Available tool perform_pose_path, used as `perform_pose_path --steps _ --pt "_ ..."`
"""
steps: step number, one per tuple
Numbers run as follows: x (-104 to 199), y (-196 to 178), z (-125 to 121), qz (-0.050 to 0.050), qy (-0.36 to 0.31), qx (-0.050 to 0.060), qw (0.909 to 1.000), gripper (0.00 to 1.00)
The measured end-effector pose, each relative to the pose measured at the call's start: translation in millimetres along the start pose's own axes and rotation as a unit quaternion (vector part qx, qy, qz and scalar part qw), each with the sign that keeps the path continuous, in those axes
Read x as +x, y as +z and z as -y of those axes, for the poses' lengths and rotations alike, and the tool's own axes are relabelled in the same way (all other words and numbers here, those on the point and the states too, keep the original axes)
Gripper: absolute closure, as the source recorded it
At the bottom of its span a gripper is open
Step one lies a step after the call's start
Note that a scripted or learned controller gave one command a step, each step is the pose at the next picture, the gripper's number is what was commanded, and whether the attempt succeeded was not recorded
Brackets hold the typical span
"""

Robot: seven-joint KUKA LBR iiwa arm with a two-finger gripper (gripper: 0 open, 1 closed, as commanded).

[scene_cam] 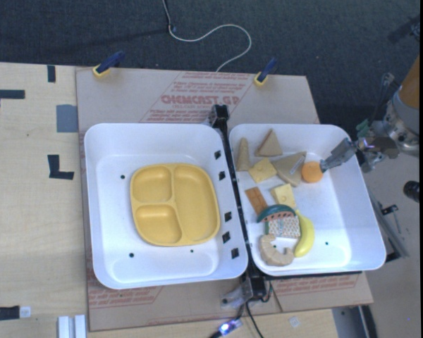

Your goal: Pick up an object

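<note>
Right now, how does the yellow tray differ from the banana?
The yellow tray lies alone in the left bin; the banana lies in the right bin, crowded against other items. The tray is far larger. The tray is flat with three compartments; the banana is a thin curved piece. Both are yellow.

Arm (407, 108): grey metal wrist housing beneath an orange band. Gripper (338, 155): slim, grey, mounted on a dark bracket.

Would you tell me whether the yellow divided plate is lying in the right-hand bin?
No, the yellow divided plate lies in the left bin, while the right bin holds the food pieces.
</note>
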State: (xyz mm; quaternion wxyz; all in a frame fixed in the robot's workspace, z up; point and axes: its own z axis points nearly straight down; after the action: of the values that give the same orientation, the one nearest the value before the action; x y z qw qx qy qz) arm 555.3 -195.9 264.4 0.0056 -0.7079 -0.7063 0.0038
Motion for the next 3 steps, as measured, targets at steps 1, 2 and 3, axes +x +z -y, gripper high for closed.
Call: perform_pose_path --steps 1,2,3 --pt "0 -7 -2 0.001 -0.002 -0.006 1.0000 0.00" --pt "1 58 -4 0.001 -0.002 -0.003 1.0000 0.00" --pt "-1 123 -4 0.001 -0.002 -0.003 1.0000 0.00"
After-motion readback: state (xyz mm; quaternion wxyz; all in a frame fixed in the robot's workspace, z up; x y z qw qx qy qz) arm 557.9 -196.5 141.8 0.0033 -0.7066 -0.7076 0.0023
